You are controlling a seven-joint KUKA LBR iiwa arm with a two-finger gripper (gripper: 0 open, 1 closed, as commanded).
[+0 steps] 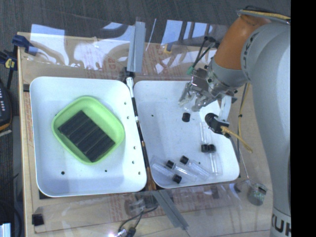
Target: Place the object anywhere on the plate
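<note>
Right now my jaws (193, 101) hang over the upper part of the right-hand white bin (163, 95), just above and to the right of a small black cap (186, 117) that lies on the bin floor. Whether they are spread or closed I cannot tell; their tips look pale and glassy against the white floor, and nothing shows between them.

Several clear tubes with black caps lie in this bin. One tube (203, 132) lies nearly straight up and down the view below my wrist, with its black cap (208, 147) at the lower end. Three more tubes (190, 171) lie clustered near the bin's front edge, their caps dark against the white. A further clear tube (213, 163) lies along the right wall.

The green plate (109, 113) sits in the left-hand white bin (44, 90), well apart from me, across the divider between the two bins. A dark ribbed rectangular slab (86, 135) lies tilted on it and covers most of its middle.

Both bins rest side by side on the table (89, 53), and my orange band (232, 43) shows above the wrist at the upper right.
</note>
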